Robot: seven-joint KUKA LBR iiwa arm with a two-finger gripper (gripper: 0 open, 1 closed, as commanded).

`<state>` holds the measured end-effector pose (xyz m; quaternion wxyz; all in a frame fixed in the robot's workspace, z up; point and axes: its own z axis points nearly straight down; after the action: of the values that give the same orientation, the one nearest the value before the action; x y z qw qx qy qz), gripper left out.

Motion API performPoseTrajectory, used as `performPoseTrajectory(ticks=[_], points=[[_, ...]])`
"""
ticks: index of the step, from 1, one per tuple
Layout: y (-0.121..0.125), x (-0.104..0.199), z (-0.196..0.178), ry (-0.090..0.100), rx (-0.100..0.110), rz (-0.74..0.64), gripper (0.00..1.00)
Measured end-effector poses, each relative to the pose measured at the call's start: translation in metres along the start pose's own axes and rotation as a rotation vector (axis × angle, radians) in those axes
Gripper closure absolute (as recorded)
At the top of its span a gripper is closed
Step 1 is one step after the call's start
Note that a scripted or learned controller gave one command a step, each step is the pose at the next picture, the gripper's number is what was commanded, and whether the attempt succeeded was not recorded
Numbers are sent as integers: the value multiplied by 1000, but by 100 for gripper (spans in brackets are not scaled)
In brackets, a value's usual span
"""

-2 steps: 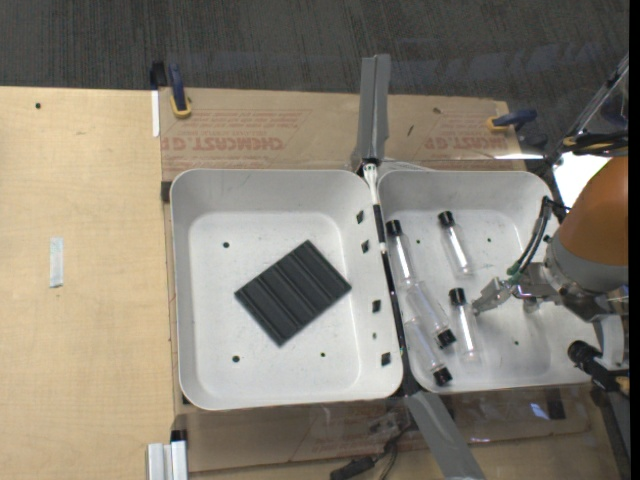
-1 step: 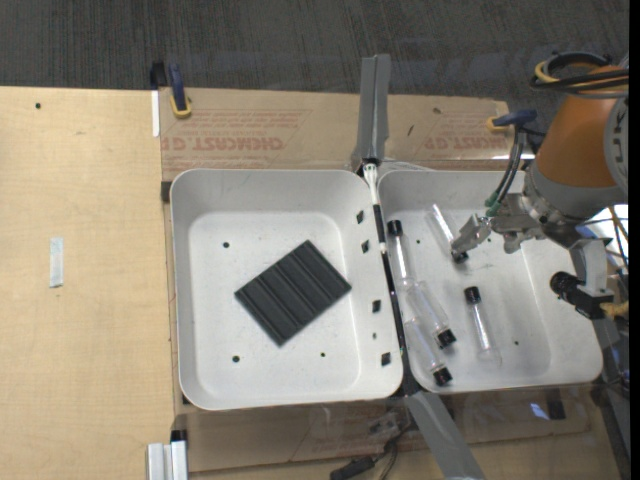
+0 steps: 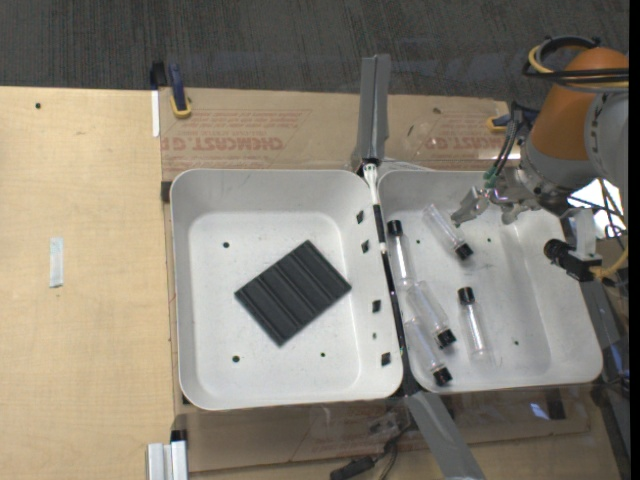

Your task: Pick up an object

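The grey arm with its orange band reaches in over the right white bin (image 3: 560, 368), its two-finger gripper (image 3: 490, 206) spread open and empty. Clear plastic tubes with black caps (image 3: 445, 231) lie just beside it; a ribbed black rectangular pad (image 3: 293, 291) rests in the left white bin (image 3: 200, 368).

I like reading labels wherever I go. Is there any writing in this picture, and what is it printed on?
Red print on the cardboard sheet behind the bins: seen upside down and blurred; it seems to read "CHEMCYZT G...", uncertain.
Faint red print on the cardboard further right: too blurred to read.
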<state>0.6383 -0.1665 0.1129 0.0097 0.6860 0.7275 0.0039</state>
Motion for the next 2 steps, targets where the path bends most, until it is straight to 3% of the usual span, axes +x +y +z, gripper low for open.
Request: performPoseTrajectory(ticks=[1, 2], points=[[-97, -15, 20, 9, 21, -19, 0], [-45, 60, -72, 8, 20, -20, 0]])
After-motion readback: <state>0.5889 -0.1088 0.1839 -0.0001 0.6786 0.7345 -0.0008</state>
